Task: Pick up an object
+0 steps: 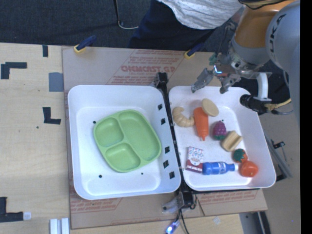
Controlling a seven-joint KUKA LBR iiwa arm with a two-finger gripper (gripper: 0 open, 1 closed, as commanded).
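Camera view, looking down at a slant on two shallow white bins side by side on a cardboard-covered bench. Partly hidden or cut off: the KUKA arm [273, 28], grey with an orange band, runs out of view at the top and right edges; a person's light patterned garment [195, 4] is cropped at the top edge; a small dark-green and red item [239, 155] near the tomato is too small to name with confidence. Gripper [213, 82]: poised above the far rim of the right bin [265, 179], its two fingers [199, 84] spread wide apart with nothing between them and touching none of the toys. Right bin contents, all toy food: a pale croissant [183, 117] at the left side; just beside it an orange carrot [201, 123], long axis running near-to-far, its tip toward the near edge; a tan potato-like piece [210, 107] touching the carrot's far end; a purple bunch of grapes [219, 129] right of the carrot; a tan bread roll [231, 140] lying aslant; a red tomato [249, 168] near the right corner; a blue bottle [217, 168] lying on its side, long axis left-to-right; a small red-and-white carton [194, 159] against the bottle's left end. Left bin [78, 130]: one green three-compartment tray [127, 140], lying flat and turned at an angle to the bin walls.
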